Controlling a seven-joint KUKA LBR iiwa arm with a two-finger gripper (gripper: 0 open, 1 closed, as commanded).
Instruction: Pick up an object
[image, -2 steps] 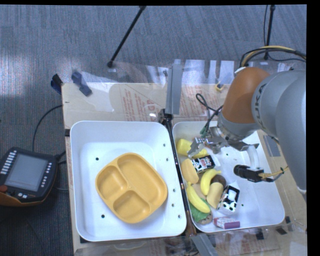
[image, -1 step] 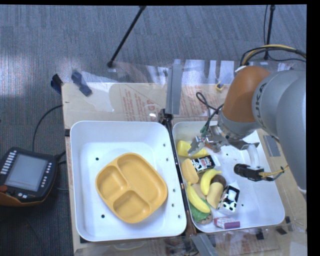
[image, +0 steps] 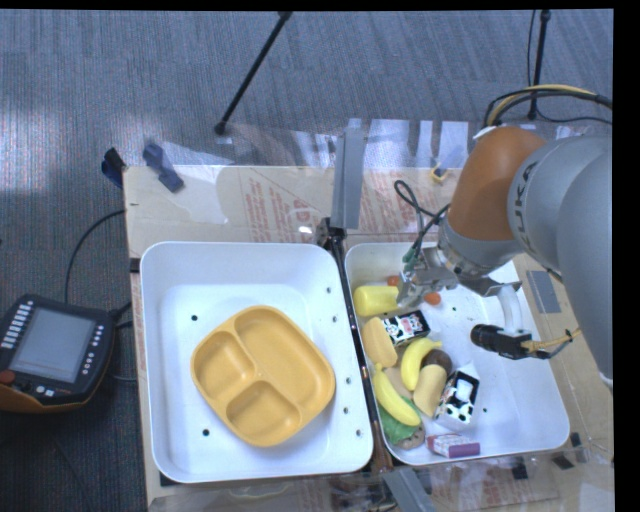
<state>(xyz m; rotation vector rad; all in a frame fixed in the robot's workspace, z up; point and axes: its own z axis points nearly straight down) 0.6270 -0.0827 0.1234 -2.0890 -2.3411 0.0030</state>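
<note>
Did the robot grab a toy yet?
Not yet, it seems. The hand is low in the right bin, by the yellow block and cow-print carton; nothing looks lifted. The yellow tray sits in the left bin. Grabbing and lifting remain.

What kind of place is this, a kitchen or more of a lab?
Most likely a robotics lab bench set up for picking trials: a grey arm reaches over two white bins, a teach pendant lies on the carpet, and toy food such as a banana fills one bin.
</note>
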